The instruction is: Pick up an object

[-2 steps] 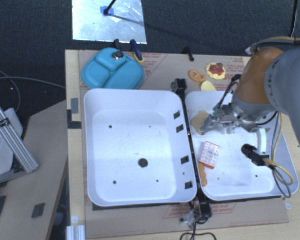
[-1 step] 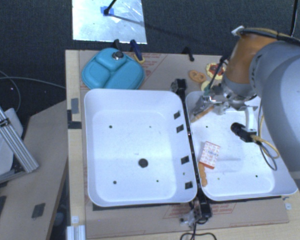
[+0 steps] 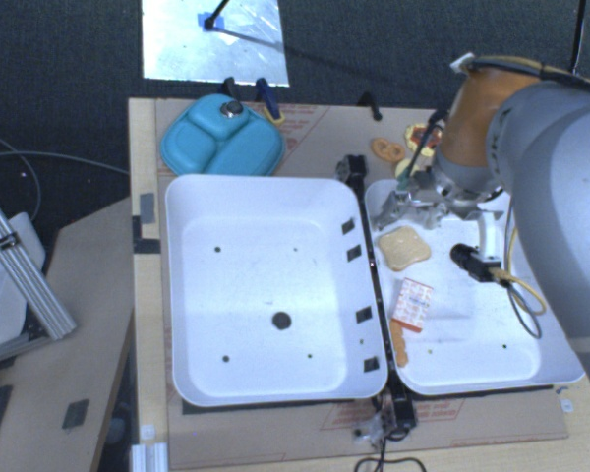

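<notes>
Our gripper [image 3: 405, 205] sits low at the right bin's [image 3: 531, 362] far left corner; we cannot tell its state. Just beside it lies a tan bread-like slice [image 3: 403, 248], then a red-and-white packet [image 3: 411, 305] near the bin's left wall

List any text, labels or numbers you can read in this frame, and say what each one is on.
No text is readable in this frame.
Small packet in the right bin: red and white print, too small and blurred to read.
Cardboard sheet under the bins: faint reddish printed markings near its edges, also illegible.
Blue divided tray behind the left bin: no lettering visible.
</notes>
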